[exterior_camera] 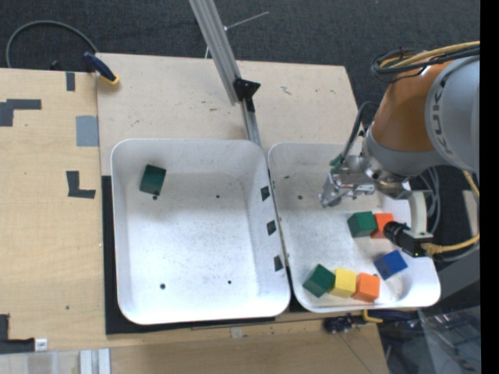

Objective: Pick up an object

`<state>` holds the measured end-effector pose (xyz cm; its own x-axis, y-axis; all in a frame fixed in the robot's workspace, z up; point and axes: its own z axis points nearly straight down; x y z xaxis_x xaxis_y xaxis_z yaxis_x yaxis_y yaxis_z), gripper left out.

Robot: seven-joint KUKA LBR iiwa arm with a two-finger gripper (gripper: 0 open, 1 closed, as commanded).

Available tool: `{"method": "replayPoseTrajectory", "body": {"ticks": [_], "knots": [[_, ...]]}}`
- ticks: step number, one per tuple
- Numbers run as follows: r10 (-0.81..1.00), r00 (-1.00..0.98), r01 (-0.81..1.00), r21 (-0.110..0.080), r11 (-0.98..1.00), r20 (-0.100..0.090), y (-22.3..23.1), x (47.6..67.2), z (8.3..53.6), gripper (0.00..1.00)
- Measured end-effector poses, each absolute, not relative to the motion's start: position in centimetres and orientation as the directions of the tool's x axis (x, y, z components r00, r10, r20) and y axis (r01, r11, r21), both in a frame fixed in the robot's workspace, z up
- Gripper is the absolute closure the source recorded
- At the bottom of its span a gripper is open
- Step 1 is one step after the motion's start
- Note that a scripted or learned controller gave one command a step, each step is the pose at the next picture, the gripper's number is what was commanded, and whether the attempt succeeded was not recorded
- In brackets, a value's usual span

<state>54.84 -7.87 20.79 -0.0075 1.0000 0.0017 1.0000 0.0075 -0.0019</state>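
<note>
Hovering over the right bin (300, 162), gripper (343, 191) is hanging near a green block (361, 224); finger state unclear. Arm lettering is unreadable. Another green block (153, 179) is lying in the left bin (125, 232).

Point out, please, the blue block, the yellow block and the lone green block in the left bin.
blue block (391, 264), camera view, top face.
yellow block (345, 281), camera view, top face.
lone green block (153, 179), camera view, its middle.
</note>
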Motion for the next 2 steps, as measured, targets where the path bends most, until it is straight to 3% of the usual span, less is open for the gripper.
{"method": "replayPoseTrajectory", "body": {"ticks": [2], "knots": [[1.0,-0.007,1.0,0.0,0.007,0.002,1.5,59.2,23.1,1.0]]}}
